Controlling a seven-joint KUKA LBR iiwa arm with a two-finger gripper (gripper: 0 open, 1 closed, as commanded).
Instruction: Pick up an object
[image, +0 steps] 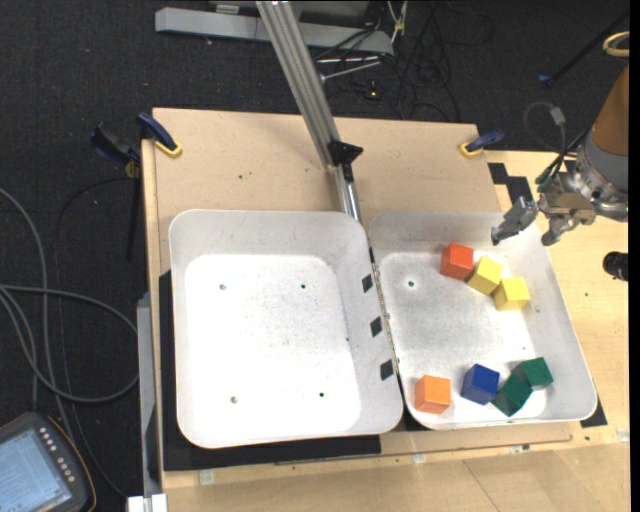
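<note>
Hand (532, 222) hovers spread open and empty over the right bin's (470, 322) far right corner; nearest yellow block (487, 274) sits just inward, toward the near edge.

arm (612, 140): cut off by right edge | dark green block (513, 393): partly hidden behind green block (537, 372)

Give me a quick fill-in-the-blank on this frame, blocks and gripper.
1. All the blocks lie in the ___ bin.
2. The blue block sits between an orange block and two ___ blocks.
3. The gripper hangs open over the bin's ___ edge, holding nothing.

Missing: right; green; far
</note>
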